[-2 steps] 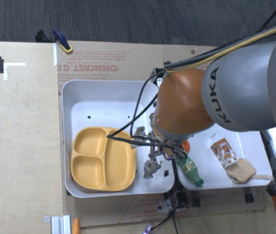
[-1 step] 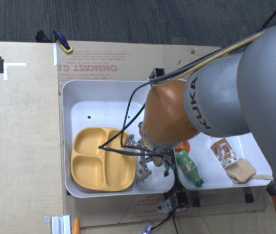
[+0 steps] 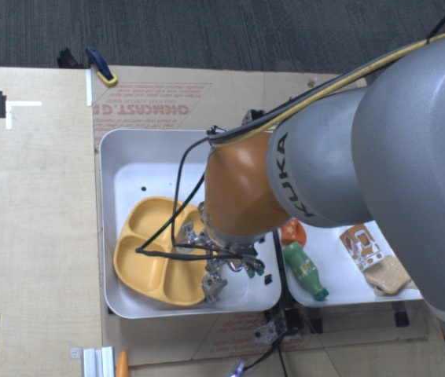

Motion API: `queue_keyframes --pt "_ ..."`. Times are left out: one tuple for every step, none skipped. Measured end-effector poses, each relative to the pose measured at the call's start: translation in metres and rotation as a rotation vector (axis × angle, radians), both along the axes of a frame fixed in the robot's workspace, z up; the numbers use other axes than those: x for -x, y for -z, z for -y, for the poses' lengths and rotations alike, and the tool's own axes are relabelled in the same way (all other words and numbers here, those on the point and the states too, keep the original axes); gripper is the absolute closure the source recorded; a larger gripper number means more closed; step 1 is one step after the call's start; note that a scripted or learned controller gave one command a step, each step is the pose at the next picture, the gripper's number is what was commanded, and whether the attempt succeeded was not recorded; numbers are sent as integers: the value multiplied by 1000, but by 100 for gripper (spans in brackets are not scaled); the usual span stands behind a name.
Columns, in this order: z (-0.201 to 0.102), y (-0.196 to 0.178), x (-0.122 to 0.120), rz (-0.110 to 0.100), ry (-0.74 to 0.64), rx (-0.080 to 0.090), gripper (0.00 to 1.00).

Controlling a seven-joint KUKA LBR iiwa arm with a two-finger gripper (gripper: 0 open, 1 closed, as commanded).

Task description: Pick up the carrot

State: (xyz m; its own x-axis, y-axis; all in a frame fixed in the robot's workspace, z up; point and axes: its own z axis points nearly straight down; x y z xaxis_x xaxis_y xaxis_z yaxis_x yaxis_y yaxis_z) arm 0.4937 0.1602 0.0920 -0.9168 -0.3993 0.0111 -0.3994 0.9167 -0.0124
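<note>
One orange-red piece, possibly the carrot point(image 3: 292, 232), half hidden.

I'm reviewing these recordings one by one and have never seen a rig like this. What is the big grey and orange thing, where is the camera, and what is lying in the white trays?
The big shape is a robot arm, reaching in from the right. One fixed camera looks down from above. The gripper at the arm's end hangs over the left bin, beside a yellow divided plate. I cannot tell whether it holds anything. The right bin contains a green bottle, a red-orange item mostly hidden by the arm, and a packet beside a tan piece.
</note>
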Motion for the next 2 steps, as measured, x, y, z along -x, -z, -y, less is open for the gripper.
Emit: queue_keyframes --pt "-17 -3 -8 -9 -435 27 0" --pt "-19 -8 -5 -12 -432 16 100"
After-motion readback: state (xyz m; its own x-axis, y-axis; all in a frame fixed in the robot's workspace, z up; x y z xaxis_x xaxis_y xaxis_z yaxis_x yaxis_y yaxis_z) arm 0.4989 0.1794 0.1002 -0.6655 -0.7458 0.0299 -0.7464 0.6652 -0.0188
